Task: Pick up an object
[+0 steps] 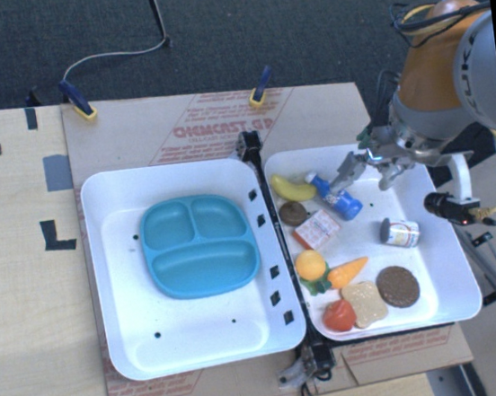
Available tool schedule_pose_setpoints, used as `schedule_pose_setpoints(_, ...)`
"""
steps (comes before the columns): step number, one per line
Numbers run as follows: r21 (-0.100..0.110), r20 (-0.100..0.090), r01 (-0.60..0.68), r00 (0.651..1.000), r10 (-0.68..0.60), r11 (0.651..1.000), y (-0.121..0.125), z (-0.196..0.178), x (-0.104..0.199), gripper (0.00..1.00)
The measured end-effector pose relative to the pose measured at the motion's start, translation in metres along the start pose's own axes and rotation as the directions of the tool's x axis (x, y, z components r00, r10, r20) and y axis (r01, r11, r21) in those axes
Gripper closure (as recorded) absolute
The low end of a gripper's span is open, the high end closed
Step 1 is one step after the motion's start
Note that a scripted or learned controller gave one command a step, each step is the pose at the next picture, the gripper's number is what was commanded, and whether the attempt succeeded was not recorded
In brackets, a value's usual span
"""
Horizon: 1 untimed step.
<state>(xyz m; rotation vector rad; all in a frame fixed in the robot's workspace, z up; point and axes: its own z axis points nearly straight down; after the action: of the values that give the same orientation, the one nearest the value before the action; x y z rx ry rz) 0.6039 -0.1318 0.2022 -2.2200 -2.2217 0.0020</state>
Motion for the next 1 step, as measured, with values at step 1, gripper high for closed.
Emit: schedule_pose_setpoints(1,-0.006,0.001,0.001,1.0,-0.001,1.0,0.0437,0.1157,0.0184,0.0)
